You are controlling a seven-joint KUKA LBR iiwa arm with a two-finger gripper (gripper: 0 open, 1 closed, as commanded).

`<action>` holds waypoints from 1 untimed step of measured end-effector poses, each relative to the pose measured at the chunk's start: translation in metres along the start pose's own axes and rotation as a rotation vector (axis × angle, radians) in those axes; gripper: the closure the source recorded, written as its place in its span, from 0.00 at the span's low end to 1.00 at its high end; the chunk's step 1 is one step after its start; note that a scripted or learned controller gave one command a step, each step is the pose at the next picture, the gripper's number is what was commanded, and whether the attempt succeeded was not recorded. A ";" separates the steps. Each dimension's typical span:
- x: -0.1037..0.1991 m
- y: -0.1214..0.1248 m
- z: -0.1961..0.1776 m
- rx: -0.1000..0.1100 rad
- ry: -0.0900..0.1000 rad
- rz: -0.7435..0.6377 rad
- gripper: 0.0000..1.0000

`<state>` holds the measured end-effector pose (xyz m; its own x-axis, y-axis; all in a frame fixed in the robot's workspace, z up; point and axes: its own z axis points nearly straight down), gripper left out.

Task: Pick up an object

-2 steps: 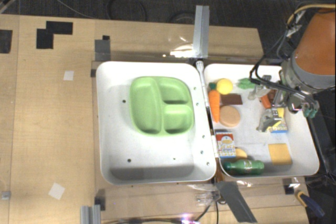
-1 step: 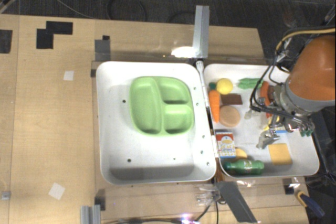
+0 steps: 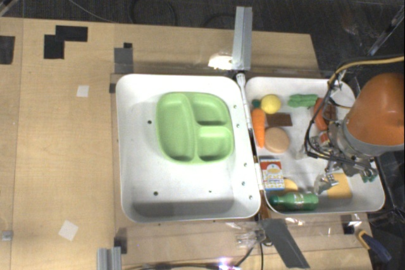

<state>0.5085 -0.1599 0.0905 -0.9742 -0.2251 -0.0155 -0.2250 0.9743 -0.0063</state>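
Gripper low in the right bin, hunting for a pick among the toy food

The gripper (image 3: 329,181) sits down in the right bin (image 3: 377,202), near its front right corner, with a yellow-orange block (image 3: 340,189) right against its tip; whether it is spread wide, narrowed, or gripping that block I cannot tell, since the wrist covers it. Just to its front-left lies a green bottle (image 3: 295,201); further left is a small printed carton (image 3: 272,174), and beyond it toward the back are a round tan piece (image 3: 276,139), a carrot (image 3: 258,124) and a lemon (image 3: 271,104). This looks like the reach-and-grasp step. Next calls for closing firmly on the block and lifting straight up, clear of the bin wall.
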 end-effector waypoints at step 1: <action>0.004 -0.008 -0.001 0.004 -0.005 -0.540 0.00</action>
<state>0.5061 -0.1686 0.0910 -0.7200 -0.6939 -0.0142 -0.6936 0.7201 -0.0186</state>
